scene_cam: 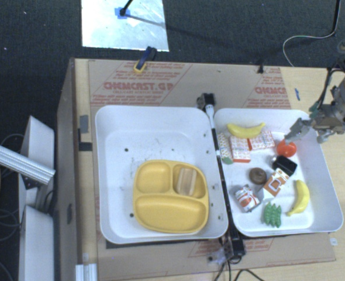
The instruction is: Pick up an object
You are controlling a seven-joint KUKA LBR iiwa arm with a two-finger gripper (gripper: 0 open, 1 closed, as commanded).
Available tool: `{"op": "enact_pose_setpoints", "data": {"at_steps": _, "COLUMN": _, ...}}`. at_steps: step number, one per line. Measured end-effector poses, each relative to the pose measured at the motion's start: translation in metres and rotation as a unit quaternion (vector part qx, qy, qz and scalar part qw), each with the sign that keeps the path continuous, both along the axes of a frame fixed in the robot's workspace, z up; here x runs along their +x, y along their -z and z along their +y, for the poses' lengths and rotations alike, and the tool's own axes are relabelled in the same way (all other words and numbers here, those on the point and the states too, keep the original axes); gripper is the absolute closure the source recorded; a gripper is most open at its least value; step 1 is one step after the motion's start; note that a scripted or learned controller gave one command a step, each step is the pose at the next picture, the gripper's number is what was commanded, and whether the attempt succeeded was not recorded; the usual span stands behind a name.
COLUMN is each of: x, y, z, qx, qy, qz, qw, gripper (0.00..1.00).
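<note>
You've got the hand (304, 129) at the right bin's (330, 215) upper-right, above its far rim; can't tell if it's spread or pressed together, and nothing shows pinched in it. Just beside its tip sits a red-orange piece (286, 148). Rest of the right bin: banana (246, 130) at top w/ a red-white carton (241, 148) under it, brown round item (258, 175) mid, black-orange box (279, 175) next to it, second banana (301, 197) at right, green item (271, 213) and small can (247, 198) near the front. Left bin (111, 157) holds a yellow divided tray (170, 196).
</note>
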State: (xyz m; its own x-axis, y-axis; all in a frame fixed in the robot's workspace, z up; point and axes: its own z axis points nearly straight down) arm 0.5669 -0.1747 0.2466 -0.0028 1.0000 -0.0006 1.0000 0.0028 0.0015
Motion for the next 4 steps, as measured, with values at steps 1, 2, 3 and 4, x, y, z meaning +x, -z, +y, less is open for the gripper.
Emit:
{"op": "enact_pose_setpoints", "data": {"at_steps": 1, "x": 0.015, "y": 0.145, "z": -0.032, "qx": 0.0004, "qy": 0.001, "qz": 0.001, "qw": 1.0000, "gripper": 0.00}}
{"op": "enact_pose_setpoints", "data": {"at_steps": 2, "x": 0.061, "y": 0.161, "z": 0.006, "qx": -0.0006, "qy": -0.001, "qz": -0.001, "qw": 1.0000, "gripper": 0.00}}
{"op": "enact_pose_setpoints", "data": {"at_steps": 3, "x": 0.096, "y": 0.161, "z": -0.014, "qx": 0.0004, "qy": -0.001, "qz": 0.002, "qw": 1.0000, "gripper": 0.00}}
{"op": "enact_pose_setpoints", "data": {"at_steps": 4, "x": 0.097, "y": 0.150, "z": -0.014, "qx": 0.0001, "qy": -0.003, "qz": 0.002, "qw": 1.0000, "gripper": 1.00}}
